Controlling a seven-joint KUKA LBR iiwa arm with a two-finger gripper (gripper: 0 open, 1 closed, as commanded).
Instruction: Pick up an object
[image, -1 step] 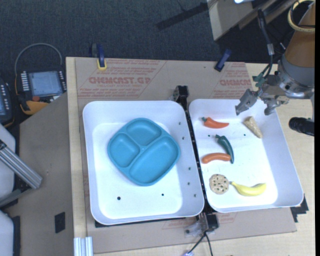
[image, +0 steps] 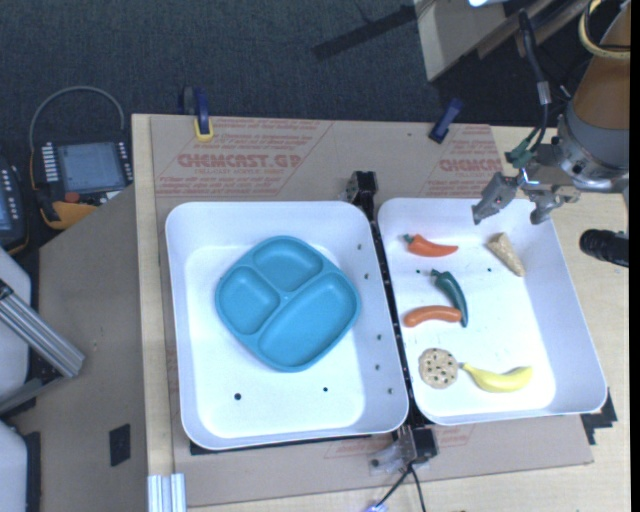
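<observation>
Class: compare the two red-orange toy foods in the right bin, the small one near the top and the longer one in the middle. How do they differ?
The red chili pepper is shorter, redder and has a green stem; the sausage is longer, thicker, plain orange-red. The red chili pepper lies nearer the bin's far end, the sausage mid-bin beside the green pepper. Both lie flat, roughly crosswise, untouched.

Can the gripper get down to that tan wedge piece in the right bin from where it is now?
Probably yes. The gripper, fingers open, hangs over the right bin's far end, with the tan wedge just below it in the view. Nothing lies on or against the wedge; the red chili pepper sits apart.
</observation>
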